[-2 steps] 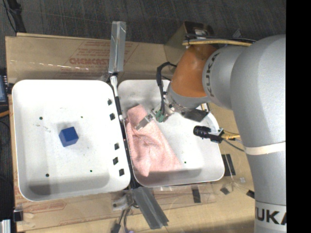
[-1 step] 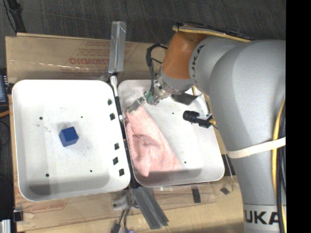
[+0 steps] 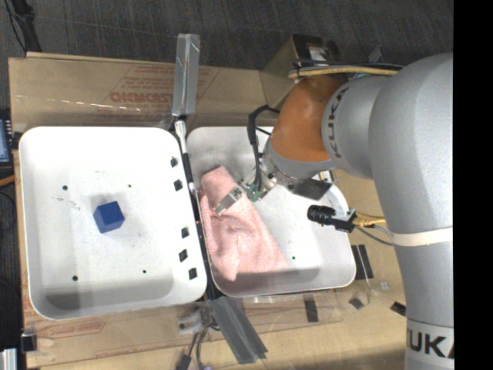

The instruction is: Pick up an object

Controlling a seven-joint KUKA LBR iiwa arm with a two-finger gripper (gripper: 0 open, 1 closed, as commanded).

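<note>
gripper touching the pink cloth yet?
Touching. The camera view shows the gripper pressed onto the upper part of the pink cloth in the right bin, no gap visible between them.

A: What kind of setting is shown?
B: A robotics lab bench: a grey KUKA arm (image 3: 400, 168) reaches over two shallow white bins (image 3: 46, 206).
A: Supporting evidence?
B: Flattened cardboard (image 3: 92, 91) underlay, loose cables (image 3: 362, 223), dark carpet (image 3: 231, 14) beyond.
</note>
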